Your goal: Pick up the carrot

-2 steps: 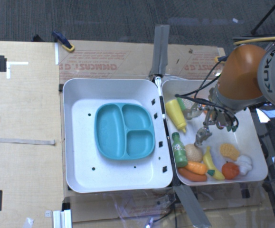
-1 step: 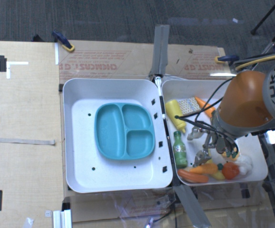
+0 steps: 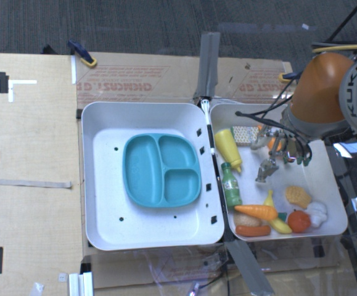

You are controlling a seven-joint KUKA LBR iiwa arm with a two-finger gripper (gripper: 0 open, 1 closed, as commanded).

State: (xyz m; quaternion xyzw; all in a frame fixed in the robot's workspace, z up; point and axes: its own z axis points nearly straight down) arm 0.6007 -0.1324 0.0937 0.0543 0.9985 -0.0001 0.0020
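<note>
The carrot, orange and tapered, lies near the front of the right bin, pointing left between a green bottle and a brown sausage. My gripper hangs over the middle of that bin, up and to the right of the carrot and apart from it. Nothing shows in its grasp. The grey arm with its orange band comes in from the upper right.
A yellow squeeze bottle, a banana, a red tomato, a waffle piece and a white garlic bulb share the right bin. The left bin holds a teal divided plate.
</note>
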